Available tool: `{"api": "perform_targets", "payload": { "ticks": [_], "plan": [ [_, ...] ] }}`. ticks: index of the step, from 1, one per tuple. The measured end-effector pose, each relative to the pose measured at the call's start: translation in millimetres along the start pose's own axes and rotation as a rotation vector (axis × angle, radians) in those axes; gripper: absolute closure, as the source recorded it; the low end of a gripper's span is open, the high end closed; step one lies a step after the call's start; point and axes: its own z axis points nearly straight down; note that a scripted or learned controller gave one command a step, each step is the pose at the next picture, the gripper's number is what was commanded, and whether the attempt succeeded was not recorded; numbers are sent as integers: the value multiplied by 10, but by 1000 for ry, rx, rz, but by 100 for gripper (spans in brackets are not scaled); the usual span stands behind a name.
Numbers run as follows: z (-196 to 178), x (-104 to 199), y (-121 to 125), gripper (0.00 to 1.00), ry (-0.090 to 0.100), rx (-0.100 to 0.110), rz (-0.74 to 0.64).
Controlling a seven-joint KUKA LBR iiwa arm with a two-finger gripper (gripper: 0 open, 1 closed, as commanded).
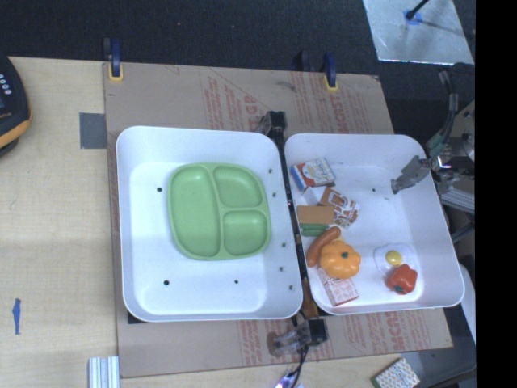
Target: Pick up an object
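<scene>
The right bin [428,217] holds several small items along its left side. Among them are a red, white and blue box [313,172], a snack packet [344,208], a brown block [314,214], an orange carrot-like piece [323,242], an orange toy pepper [340,259] and a flat packet [338,290]. Near the front right corner lie a yellow ball [393,258] and a red toy pepper [402,279]. The gripper [409,174] hangs at the bin's upper right rim, over bare floor, apart from every item, with nothing seen in it.
The left bin [141,241] holds a green divided plate [218,210]. Clamps [275,122] sit at the seam between the bins, at the back and at the front. A black and yellow device [10,103] lies at the far left of the bench.
</scene>
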Motion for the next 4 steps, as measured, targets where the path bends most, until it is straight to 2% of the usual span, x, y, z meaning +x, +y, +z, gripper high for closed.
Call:
{"api": "perform_targets", "payload": {
  "ticks": [1,2,3,4],
  "plan": [
    [980,853,-722,0,8,17,-6],
    [1697,836,-708,0,0,1,0],
    [1563,826,-706,100,0,1,-3],
    [605,1317,85,100,1,-15,-7]
  ]
}}
